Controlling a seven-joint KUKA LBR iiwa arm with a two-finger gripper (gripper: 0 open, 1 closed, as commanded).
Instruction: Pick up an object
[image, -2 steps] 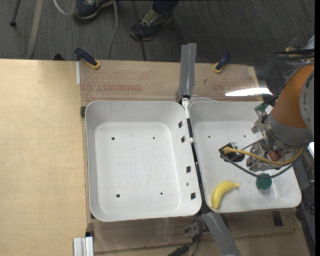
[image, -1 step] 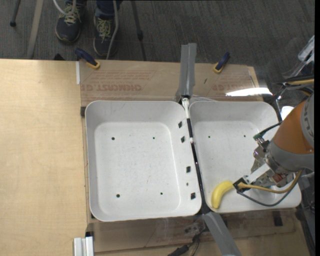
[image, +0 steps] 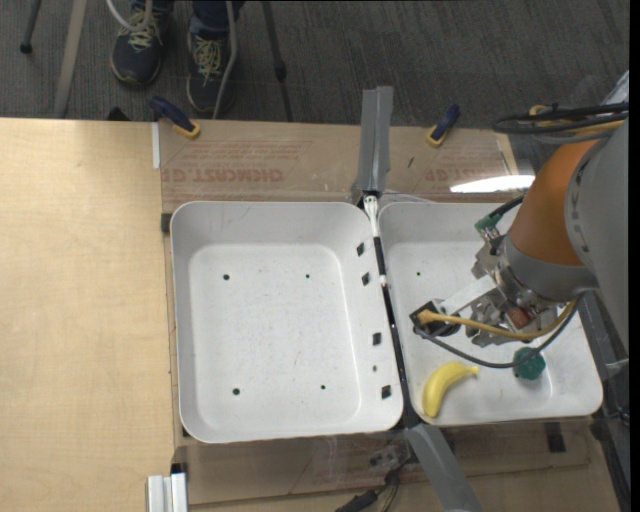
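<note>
A yellow banana (image: 447, 385) and green ball (image: 529, 365) lay in the right-hand bin (image: 420, 250) near the arm (image: 560, 215), its grip impossible to tell; cardboard (image: 230, 150) behind read "CHEMCAST".

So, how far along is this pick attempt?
Done: the grey arm's gripper is down inside the right-hand shallow white bin. In hand: it hovers close to the small green round ball, but nothing looks lifted. Left: the ball and the yellow plastic banana both lie on the bin floor, so grasping and lifting are not yet done.
</note>
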